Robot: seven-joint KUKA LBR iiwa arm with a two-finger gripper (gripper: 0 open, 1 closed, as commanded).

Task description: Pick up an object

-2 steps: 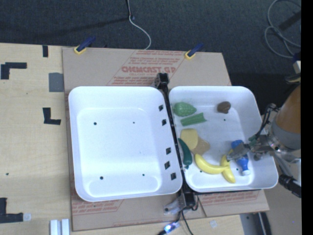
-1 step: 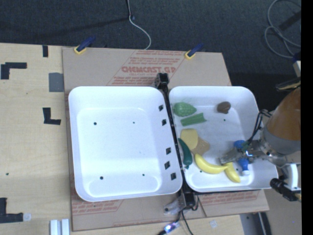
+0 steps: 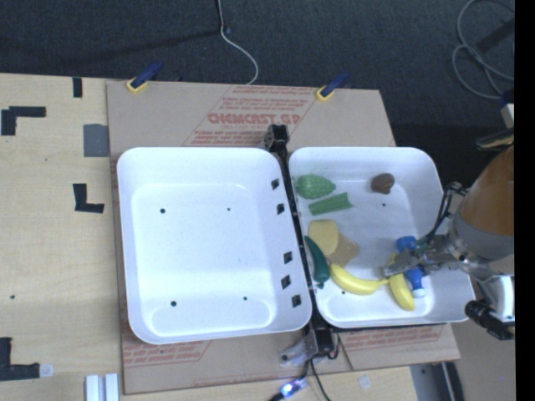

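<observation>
The counter (image 3: pixel 50 249) carried a cardboard sheet (image 3: pixel 251 115) with two shallow white bins side by side on it. The left bin (image 3: pixel 201 241) lay well apart from the action; the right bin (image 3: pixel 426 170) held all the loose things. The grey arm (image 3: pixel 493 215) reached in from the right, and its tool (image 3: pixel 411 261) sat low over the near right part of that bin; whether its fingers were open or closed could not be told, since they blurred into the blue piece (image 3: pixel 406 244) beside them.

The likeliest target, by my judgement, was the yellow banana (image 3: pixel 358 282), lying near the bin's front wall. Its long axis ran roughly left to right, curving up at the right end, where a second yellow piece (image 3: pixel 403 295) touched or nearly touched it just under the tool. Left of it stood a dark green piece (image 3: pixel 318 261), a tan block (image 3: pixel 326 236), then a green bar (image 3: pixel 330 204), a pale green lump (image 3: pixel 314 185) and a small brown thing (image 3: pixel 383 182) farther back.

The risk here was crowding: fingers closing across the two yellow pieces and the blue one might pinch an edge only, or nudge the banana against the front wall so that it slipped free on lifting.
</observation>
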